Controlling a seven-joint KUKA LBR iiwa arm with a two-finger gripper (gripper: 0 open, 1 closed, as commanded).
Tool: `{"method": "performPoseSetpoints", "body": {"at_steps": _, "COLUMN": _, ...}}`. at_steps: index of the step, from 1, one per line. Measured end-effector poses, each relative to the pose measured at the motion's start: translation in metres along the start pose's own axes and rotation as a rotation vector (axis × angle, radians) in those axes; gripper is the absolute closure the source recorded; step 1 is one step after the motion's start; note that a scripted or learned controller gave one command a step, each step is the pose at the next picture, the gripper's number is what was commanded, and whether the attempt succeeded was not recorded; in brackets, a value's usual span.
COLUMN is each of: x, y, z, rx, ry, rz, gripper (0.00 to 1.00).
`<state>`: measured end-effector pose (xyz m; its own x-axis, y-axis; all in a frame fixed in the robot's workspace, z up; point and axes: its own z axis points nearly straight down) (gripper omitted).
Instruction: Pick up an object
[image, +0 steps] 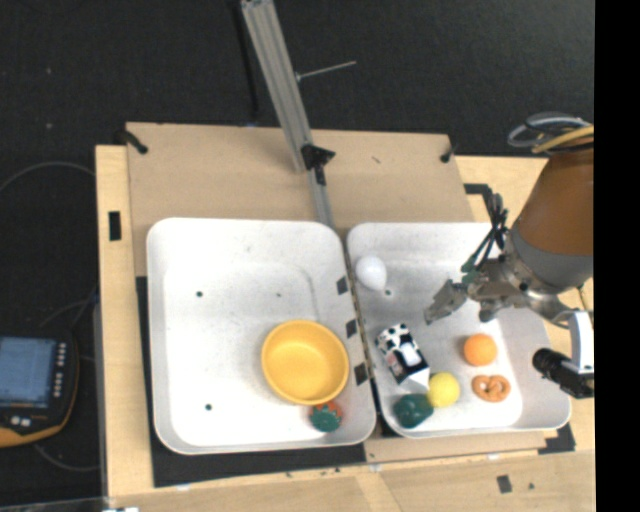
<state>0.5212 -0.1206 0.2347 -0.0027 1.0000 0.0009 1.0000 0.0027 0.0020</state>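
Several toys crowded near right bin edge; gripper hung above, jaws apart, empty. Risk: fingers catching orange ball and pretzel together, slipping.

- You get even, fairly bright light from overhead; the two white bins read as the brightest surfaces, close to washed out, though their speckling stays visible.
- The floor around the tabletop falls almost black, so detail there is lost to you.
- Shadows are soft and short: a faint one sits under the yellow bowl, another beneath the white ball.
- Sharpness is modest throughout; small items in the right bin look soft and slightly blocky.
- The end effector appears smeared, its fingers hard to resolve.
- You see no strong glare and no marked bending at the edges.
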Motion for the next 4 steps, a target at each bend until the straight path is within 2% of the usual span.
{"method": "performPoseSetpoints", "body": {"at_steps": 1, "x": 0.000, "y": 0.000, "z": 0.000, "rx": -0.001, "ry": 0.000, "rz": 0.002, "gripper": 0.00}}
{"method": "performPoseSetpoints", "body": {"at_steps": 2, "x": -0.005, "y": -0.005, "z": 0.044, "rx": 0.005, "ry": -0.003, "rz": 0.004, "gripper": 0.00}}
{"method": "performPoseSetpoints", "body": {"at_steps": 3, "x": -0.008, "y": -0.006, "z": 0.104, "rx": -0.001, "ry": -0.002, "rz": 0.006, "gripper": 0.00}}
{"method": "performPoseSetpoints", "body": {"at_steps": 4, "x": -0.008, "y": 0.000, "z": 0.114, "rx": -0.014, "ry": -0.001, "rz": -0.001, "gripper": 0.00}}
